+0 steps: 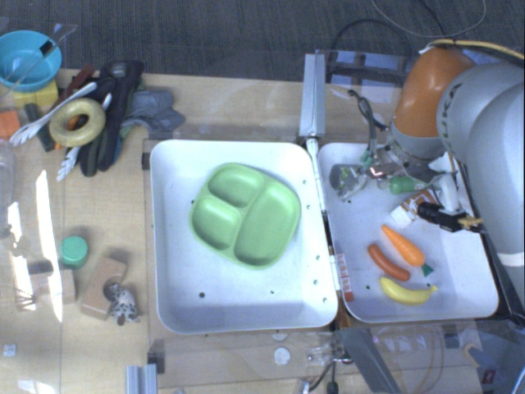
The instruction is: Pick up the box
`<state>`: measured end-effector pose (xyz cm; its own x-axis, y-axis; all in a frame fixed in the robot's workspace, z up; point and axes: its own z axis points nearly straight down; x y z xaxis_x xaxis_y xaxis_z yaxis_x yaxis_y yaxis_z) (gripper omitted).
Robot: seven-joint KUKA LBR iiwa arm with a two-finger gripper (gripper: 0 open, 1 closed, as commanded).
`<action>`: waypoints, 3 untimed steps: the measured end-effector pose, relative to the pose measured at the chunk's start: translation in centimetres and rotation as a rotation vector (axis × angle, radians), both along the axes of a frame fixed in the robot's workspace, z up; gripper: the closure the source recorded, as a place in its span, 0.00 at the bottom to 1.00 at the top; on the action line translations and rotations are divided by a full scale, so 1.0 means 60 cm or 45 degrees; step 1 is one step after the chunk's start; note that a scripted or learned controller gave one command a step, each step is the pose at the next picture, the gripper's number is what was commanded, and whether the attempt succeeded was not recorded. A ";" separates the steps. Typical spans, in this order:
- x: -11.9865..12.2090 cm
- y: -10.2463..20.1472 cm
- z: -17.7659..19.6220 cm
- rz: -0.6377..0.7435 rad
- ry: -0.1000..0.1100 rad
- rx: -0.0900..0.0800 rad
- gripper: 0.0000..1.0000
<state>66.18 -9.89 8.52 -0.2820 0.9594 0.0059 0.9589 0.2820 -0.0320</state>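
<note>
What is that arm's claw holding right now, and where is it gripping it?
It cannot be told: the gripper sits low in the right bin, with no object visibly between its fingers.

A wooden bench carried two white bins: the left bin and the right bin, side by side. Left of them lay a yellow ring, green cap, wooden block and blue bowl.

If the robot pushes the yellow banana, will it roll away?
Probably not far. The banana is curved and lies flat in the right bin, so it would more likely slide or spin. It looks like a smooth toy, so maybe slippery to grip.
</note>
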 end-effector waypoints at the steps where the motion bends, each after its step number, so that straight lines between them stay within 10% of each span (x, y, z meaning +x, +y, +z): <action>1: -0.002 -0.001 0.000 -0.099 0.008 0.001 0.00; 3: -0.002 0.000 0.000 -0.123 0.009 -0.002 0.00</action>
